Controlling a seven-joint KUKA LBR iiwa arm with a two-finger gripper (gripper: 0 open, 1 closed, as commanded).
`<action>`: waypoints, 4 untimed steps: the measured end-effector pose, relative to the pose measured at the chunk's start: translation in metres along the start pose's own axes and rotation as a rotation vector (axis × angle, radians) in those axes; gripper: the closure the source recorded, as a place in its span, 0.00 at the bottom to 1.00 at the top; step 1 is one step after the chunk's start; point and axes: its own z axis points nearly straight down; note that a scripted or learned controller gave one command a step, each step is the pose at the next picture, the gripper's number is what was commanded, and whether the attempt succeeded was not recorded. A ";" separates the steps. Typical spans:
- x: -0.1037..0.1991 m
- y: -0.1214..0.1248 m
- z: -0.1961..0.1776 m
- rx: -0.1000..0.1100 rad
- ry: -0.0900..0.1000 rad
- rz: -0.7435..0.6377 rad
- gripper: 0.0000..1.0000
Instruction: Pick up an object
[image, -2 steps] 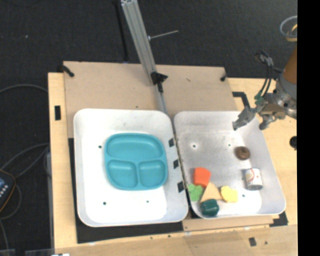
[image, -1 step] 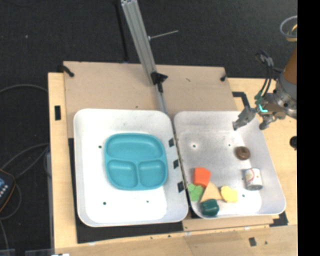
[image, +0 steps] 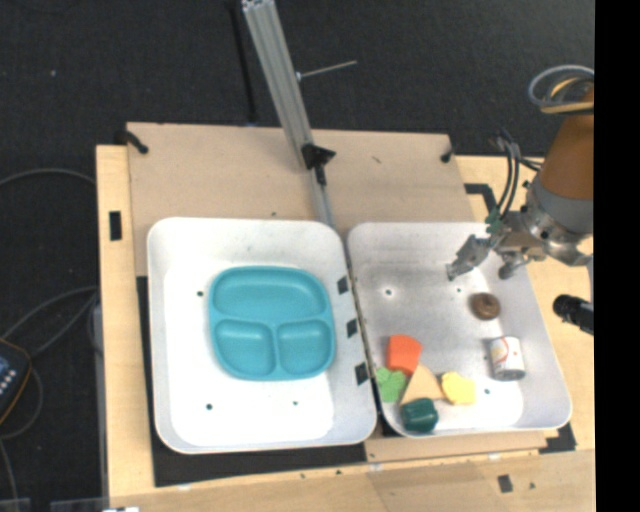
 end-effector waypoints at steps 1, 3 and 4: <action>-0.008 -0.002 0.045 -0.001 -0.001 0.002 0.00; -0.006 0.002 0.092 -0.009 -0.001 0.006 1.00; -0.001 0.006 0.030 -0.012 -0.001 -0.002 1.00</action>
